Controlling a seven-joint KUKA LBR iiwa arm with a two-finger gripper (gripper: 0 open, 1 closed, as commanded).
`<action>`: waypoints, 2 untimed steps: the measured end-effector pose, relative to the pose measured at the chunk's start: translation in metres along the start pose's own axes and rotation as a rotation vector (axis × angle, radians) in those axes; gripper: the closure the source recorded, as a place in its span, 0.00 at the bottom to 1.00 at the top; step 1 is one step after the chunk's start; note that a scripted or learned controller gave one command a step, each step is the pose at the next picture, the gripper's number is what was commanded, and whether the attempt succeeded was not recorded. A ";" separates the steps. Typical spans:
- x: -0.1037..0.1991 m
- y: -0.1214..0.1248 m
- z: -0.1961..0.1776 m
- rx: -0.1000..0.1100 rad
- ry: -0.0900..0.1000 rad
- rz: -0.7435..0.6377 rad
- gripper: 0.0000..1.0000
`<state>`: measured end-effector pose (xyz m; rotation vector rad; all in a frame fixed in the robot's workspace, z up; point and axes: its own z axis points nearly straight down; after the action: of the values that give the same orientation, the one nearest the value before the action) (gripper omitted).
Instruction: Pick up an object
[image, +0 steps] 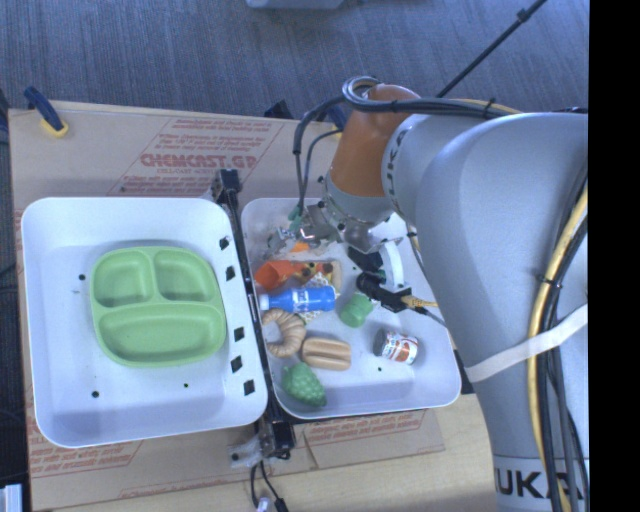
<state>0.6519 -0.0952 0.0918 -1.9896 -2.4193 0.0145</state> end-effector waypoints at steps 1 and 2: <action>0.001 0.001 -0.010 -0.003 -0.001 -0.004 1.00; 0.001 0.001 -0.010 -0.003 -0.001 -0.005 0.00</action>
<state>0.6528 -0.0941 0.1016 -1.9856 -2.4255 0.0119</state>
